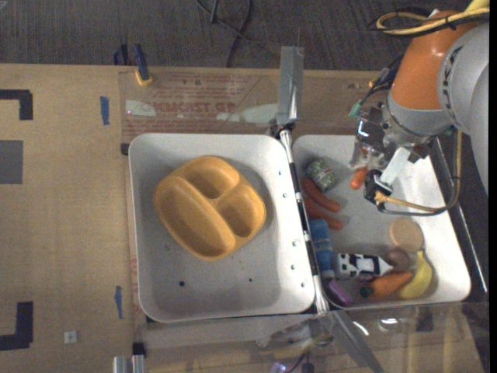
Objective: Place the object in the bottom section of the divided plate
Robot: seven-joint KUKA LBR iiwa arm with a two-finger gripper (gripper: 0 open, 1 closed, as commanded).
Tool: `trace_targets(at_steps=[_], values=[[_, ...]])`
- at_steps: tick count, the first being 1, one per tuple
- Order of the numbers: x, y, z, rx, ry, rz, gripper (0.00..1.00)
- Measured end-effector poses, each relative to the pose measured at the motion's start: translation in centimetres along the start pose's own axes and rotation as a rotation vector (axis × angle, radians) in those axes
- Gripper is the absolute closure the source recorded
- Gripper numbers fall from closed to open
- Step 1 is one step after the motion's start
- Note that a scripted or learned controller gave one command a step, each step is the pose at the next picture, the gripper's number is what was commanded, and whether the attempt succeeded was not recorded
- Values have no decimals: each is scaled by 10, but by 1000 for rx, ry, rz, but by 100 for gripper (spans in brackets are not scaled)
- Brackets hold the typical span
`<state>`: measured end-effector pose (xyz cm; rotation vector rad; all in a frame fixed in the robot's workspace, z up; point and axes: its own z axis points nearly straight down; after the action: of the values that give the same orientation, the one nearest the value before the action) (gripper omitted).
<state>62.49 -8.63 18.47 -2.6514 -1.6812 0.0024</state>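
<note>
Two shallow white plastic bins: one bin (pixel 446 224) lies under the pincer (pixel 363 163), and the other bin (pixel 155 286) is well off to its view-left. One yellow plastic divided plate (pixel 210 206) with three sections sits in that farther bin.

Just view-left of the pincer are one small green-grey can (pixel 321 174) and two slim red-orange sticks (pixel 321 195) (pixel 324 217). One small orange piece (pixel 357 179) is right beside it.

Below the pincer are one round tan disc (pixel 405 233), one yellow banana (pixel 420 278), one orange carrot (pixel 388 284), one black-and-white patterned box (pixel 363 265), one small blue item (pixel 320 239), one purple item (pixel 340 292) and one brown ball (pixel 397 258).
</note>
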Motion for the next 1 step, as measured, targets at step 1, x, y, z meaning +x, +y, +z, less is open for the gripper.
trace_targets(at_steps=[1], values=[[68,-12,-53,-4,1,-144,100]])
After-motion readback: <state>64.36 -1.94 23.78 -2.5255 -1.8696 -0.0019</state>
